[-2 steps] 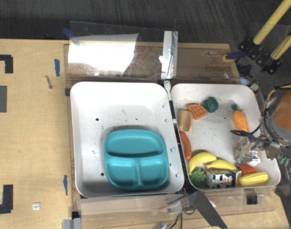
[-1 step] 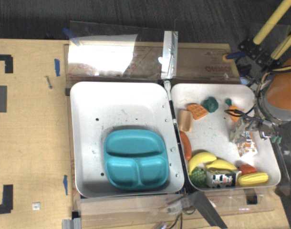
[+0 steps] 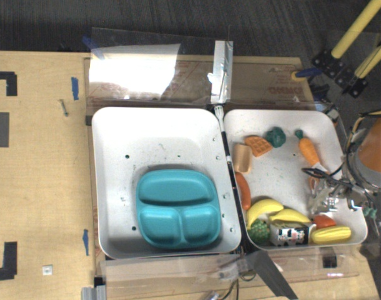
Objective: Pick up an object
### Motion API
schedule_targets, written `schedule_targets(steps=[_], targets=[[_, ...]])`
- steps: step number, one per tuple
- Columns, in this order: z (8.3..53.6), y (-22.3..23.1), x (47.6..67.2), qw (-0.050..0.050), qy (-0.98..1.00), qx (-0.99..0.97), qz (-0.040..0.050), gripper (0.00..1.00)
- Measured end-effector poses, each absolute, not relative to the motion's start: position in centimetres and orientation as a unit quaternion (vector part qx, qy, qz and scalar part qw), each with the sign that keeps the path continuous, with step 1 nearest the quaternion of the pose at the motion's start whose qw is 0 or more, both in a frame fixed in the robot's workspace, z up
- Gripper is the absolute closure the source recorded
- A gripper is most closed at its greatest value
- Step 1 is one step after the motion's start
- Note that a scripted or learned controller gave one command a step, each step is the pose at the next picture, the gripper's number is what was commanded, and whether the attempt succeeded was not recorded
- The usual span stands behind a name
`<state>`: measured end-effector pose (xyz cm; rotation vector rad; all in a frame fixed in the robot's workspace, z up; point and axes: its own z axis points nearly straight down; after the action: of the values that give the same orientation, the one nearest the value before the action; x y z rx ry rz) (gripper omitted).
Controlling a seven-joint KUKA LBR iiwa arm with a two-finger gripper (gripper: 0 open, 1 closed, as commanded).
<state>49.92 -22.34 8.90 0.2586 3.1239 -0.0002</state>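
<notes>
I see the hand (image 3: 328, 195) low over the right bin (image 3: 284, 120) near its right edge; whether it is spread or pressed together I cannot tell. Along that bin's front edge lie a yellow banana (image 3: 265, 208), a green piece (image 3: 260, 231), a small can (image 3: 290, 234) and a yellow corn cob (image 3: 331, 234). A carrot (image 3: 309, 150) and a teal piece (image 3: 276, 136) sit toward the back edge. The left bin (image 3: 153, 130) carries a teal divided tray (image 3: 178, 206) at its front edge.
</notes>
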Motion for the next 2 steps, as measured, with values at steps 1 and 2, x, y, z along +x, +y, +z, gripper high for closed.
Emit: schedule_targets(steps=[1, 2], targets=[[8.9, -20.7, 58.0, 0.007, 1.000, -0.026, -0.0014, 0.00], [8.9, -21.3, 51.2, 0.003, 1.000, 0.016, -0.0005, 0.00]])
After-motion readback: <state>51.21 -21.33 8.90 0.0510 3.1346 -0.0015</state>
